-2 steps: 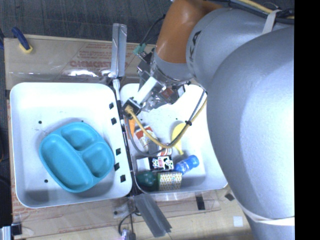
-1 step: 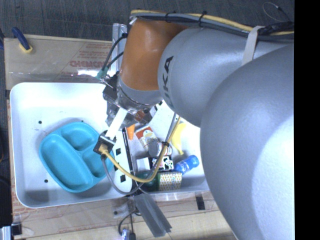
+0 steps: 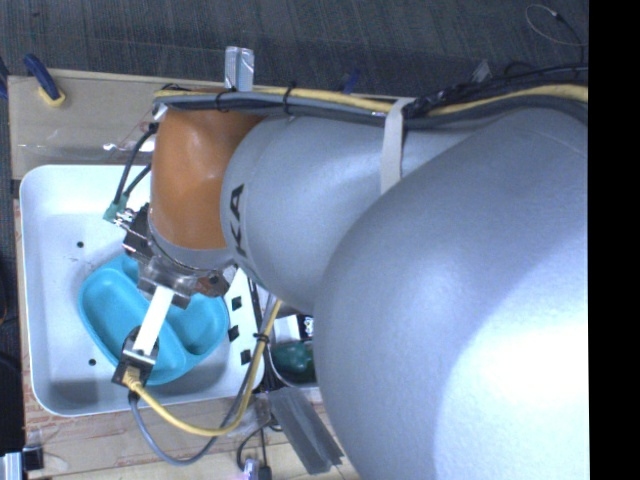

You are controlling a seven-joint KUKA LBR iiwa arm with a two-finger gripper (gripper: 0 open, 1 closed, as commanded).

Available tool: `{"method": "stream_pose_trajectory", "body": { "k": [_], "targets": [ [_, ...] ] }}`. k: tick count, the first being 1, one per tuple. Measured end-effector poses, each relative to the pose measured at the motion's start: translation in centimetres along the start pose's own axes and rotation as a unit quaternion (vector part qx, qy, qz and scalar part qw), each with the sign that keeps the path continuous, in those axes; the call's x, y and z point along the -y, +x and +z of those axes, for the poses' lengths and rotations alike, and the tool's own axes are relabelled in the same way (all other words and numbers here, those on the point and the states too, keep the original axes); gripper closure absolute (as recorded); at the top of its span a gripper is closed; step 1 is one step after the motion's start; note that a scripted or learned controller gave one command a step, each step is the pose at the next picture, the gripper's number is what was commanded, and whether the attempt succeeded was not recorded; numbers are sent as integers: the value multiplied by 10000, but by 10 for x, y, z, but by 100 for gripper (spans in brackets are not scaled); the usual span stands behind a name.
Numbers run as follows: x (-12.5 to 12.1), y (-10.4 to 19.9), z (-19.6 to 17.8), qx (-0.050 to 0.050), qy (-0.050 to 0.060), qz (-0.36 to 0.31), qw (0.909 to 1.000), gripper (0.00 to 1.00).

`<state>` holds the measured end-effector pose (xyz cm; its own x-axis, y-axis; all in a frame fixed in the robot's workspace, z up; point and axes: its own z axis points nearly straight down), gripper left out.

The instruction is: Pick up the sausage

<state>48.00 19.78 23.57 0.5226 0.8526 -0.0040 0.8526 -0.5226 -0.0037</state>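
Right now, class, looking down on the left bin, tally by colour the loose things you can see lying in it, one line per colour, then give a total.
Light blue: 1, a moulded plastic piece under the arm's wrist.
Total: 1.
The arm covers part of the white bin, so anything beneath it goes uncounted.
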Motion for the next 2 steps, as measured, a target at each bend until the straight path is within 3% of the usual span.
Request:
{"method": "stream_pose_trajectory", "body": {
  "k": [1,2],
  "targets": [
    [0,1,-9,10,8,-27,10000,100],
    [-16,-34,-26,-2,-2,-2240,9746,100]
  ]
}}
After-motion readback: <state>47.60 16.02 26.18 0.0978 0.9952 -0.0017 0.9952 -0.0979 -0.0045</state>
